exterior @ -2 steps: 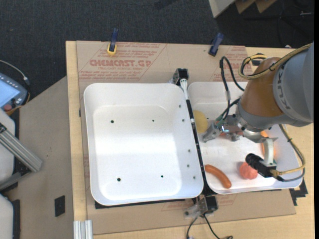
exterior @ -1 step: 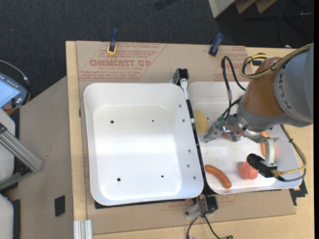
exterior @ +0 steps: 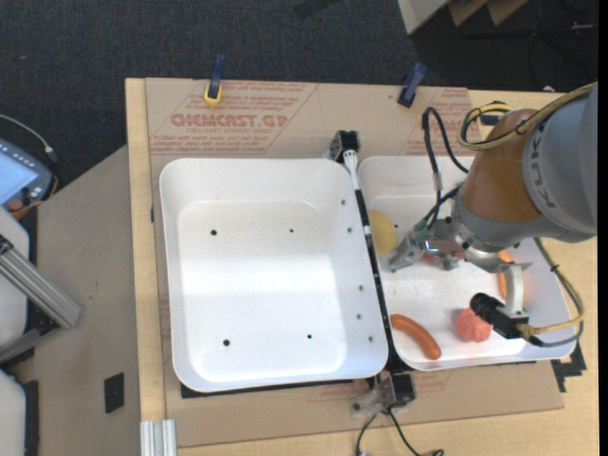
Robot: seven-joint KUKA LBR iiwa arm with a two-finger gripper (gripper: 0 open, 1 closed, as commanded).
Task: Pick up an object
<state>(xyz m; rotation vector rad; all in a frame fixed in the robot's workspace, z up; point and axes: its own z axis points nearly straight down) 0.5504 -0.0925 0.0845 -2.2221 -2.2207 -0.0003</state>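
My gripper (exterior: 415, 250) hangs low over the middle of the right bin (exterior: 394, 171), with the grey arm and its orange band (exterior: 499, 183) covering the bin's right part. A pale yellow rounded object (exterior: 382, 229) lies just left of the gripper, against the bin's left wall, very close to it. An orange-red sausage shape (exterior: 416, 336) lies at the bin's front left. A pink-red ball (exterior: 472, 326) rests at the front, beside a black part of the arm's fittings. A small orange piece (exterior: 502, 279) peeks out under the arm.
The left bin (exterior: 256, 255) is a large white tray sharing a dark divider rail (exterior: 366, 245) with the right one. Cables (exterior: 439, 160) loop off the arm over the right bin's back. Blue clamps (exterior: 411, 84) hold the cardboard base at the rear.
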